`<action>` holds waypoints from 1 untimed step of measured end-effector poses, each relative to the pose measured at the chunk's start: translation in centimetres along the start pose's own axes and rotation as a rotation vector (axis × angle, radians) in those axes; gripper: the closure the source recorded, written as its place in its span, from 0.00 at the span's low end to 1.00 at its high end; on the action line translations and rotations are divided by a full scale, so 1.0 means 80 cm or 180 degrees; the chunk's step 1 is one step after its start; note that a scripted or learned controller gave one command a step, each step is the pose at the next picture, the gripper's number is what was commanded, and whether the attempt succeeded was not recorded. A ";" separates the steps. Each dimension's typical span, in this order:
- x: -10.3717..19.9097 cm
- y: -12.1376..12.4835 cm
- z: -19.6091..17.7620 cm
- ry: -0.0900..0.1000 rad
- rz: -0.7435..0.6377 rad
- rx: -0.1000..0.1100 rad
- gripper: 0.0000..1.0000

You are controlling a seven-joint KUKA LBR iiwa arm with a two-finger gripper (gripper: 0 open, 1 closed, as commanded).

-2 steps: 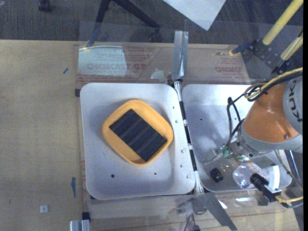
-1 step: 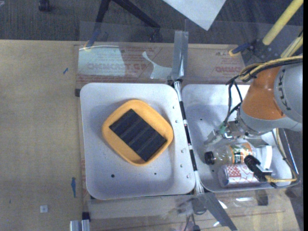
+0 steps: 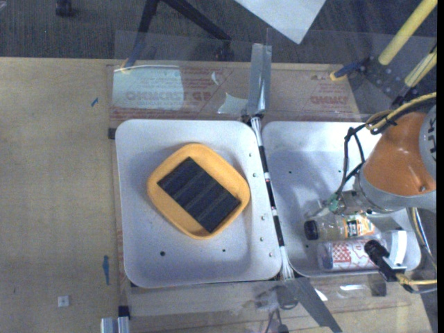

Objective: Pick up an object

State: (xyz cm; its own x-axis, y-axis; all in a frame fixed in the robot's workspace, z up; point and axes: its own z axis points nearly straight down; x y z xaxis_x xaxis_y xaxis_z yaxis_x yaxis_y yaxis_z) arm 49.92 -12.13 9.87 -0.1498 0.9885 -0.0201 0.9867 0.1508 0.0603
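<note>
A yellow rounded tray-like object with a dark ribbed panel (image 3: 198, 198) lies tilted in the middle of the left bin (image 3: 139, 255). In the right bin (image 3: 298, 158), a clear bottle with a black cap (image 3: 338, 227) lies on its side near the front. A small pack with a red and white pattern (image 3: 341, 254) sits just in front of it. The arm's orange band (image 3: 399, 161) hangs over the right bin's right side. My gripper (image 3: 352, 209) is low under the wrist, right above the bottle, and mostly hidden by the arm.
A raised divider with a cable (image 3: 267, 186) runs between the two bins. Clear plastic sheets (image 3: 180, 92) stand behind both bins. The bench top (image 3: 55, 186) stretches to the left, and an office chair base (image 3: 159, 5) stands on the floor beyond.
</note>
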 end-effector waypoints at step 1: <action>0.022 0.003 -0.001 -0.0018 -0.0231 -0.0001 0.00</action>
State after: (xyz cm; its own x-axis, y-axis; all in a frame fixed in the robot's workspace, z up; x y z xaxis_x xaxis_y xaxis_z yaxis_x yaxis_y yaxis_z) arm 49.87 -10.35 9.90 -0.2207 0.9749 -0.0301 0.9732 0.2222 0.0589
